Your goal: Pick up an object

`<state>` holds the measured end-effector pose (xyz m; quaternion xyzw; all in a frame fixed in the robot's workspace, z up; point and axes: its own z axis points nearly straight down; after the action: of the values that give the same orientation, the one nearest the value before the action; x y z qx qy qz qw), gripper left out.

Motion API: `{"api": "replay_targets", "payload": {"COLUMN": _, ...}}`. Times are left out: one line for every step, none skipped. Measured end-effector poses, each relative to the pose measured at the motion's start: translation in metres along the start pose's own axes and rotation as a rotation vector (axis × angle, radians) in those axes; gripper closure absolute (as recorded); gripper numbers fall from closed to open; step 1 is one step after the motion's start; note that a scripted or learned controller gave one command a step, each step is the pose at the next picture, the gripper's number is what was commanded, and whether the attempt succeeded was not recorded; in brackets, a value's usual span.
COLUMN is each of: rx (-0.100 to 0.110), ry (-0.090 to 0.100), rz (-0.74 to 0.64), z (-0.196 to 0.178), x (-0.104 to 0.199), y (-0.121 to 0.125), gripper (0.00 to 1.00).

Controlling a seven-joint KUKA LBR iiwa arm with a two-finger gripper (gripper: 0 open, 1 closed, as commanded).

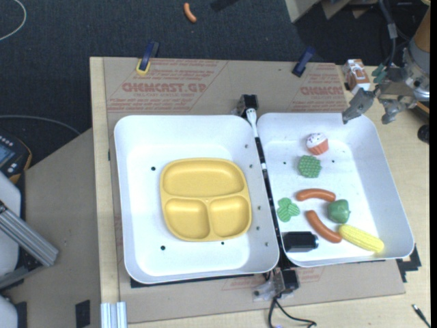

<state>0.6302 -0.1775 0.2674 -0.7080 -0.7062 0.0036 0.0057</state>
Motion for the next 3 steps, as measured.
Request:
{"api": "replay_targets", "payload": {"rx": -0.013, "ry": -0.003, "rz": -0.003, "z": -0.008, "x": 0.000, "y": 0.002, "gripper": 0.00}}
{"api": "replay_targets", "payload": {"rx": -0.008, "ry": -0.002, "rz": -0.002, "z": 0.041, "x": 0.000, "y": -0.007, "gripper": 0.00}}
{"api": "replay_targets", "payload": {"rx": -0.006, "ry": -0.001, "rz": -0.003, "z": 0.105, "x": 0.001, "y": -0.008, "gripper": 0.00}}
